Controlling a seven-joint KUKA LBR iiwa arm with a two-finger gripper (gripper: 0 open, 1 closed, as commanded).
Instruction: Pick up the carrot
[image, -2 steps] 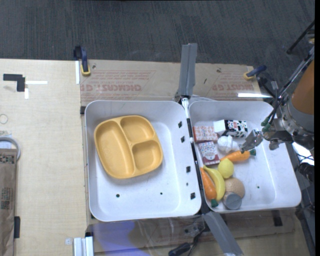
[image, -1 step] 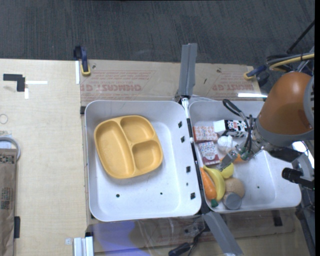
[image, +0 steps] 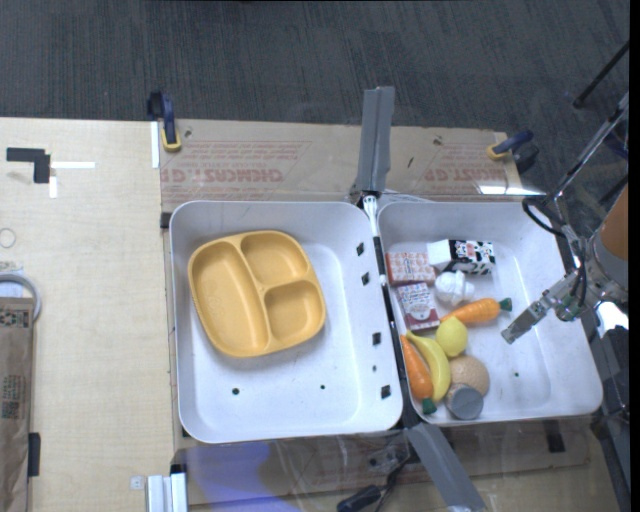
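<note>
The carrot (image: 478, 311) lies in the right bin (image: 545, 385), just beside the gripper (image: 522, 325) on the side away from the arm and slightly farther up the view, its green tip pointing back toward the gripper. It is apart from the gripper, with a strip of bare bin floor between them. Its blunt end touches the lemon (image: 452, 337), which sits a little farther from the gripper, and a white garlic bulb (image: 452, 288) lies just above that.

A second carrot (image: 417, 368) lies well beyond the lemon from the gripper, along the bin's inner wall, green end toward the view's bottom. A banana (image: 432, 352) curves against it. A brown round fruit (image: 468, 375) and a grey can (image: 464, 402) sit below and away from the gripper, near the bin's front corner.

Farther up from the gripper are a cow-patterned carton (image: 470, 255) and two red-and-white packets (image: 412, 285) (their print is too small to read).

The gripper hangs low over the right bin's floor, slanted down from the arm. Whether it is spread or pressed together cannot be told; nothing is seen in it.

Beyond the divider, well apart from the gripper, the left bin (image: 290, 400) holds a yellow divided plate (image: 257, 292).
</note>
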